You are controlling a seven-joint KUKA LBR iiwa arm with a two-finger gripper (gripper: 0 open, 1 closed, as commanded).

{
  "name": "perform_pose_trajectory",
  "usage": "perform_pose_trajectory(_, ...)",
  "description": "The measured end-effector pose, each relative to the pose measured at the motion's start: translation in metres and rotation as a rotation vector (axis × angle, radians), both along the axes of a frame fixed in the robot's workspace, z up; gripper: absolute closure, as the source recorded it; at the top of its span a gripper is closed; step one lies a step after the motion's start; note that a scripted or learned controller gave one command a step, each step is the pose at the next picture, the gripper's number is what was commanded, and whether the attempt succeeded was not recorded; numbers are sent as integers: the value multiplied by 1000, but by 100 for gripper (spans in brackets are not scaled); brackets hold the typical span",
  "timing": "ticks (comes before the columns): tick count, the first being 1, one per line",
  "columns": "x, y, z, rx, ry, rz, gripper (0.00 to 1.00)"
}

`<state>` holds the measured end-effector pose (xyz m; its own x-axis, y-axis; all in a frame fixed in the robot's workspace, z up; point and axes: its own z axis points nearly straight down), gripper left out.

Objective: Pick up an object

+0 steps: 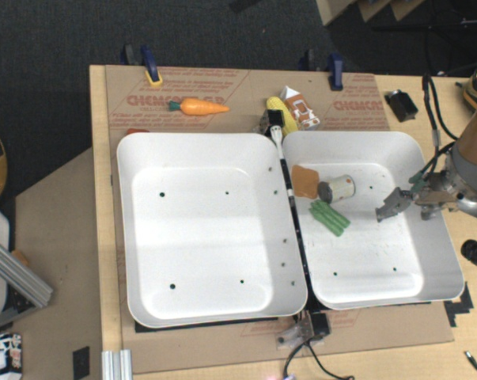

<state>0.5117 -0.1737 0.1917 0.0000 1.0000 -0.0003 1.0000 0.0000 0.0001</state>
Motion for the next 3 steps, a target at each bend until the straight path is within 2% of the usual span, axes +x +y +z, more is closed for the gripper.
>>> perform_pose_trajectory(1,65,54,-69,1,-3,7,0)
perform_pose_trajectory(2,100,80,-106,-2,-6,2,0)
perform_pose_trajectory(3,100,81,-94,0,-10,1,100)
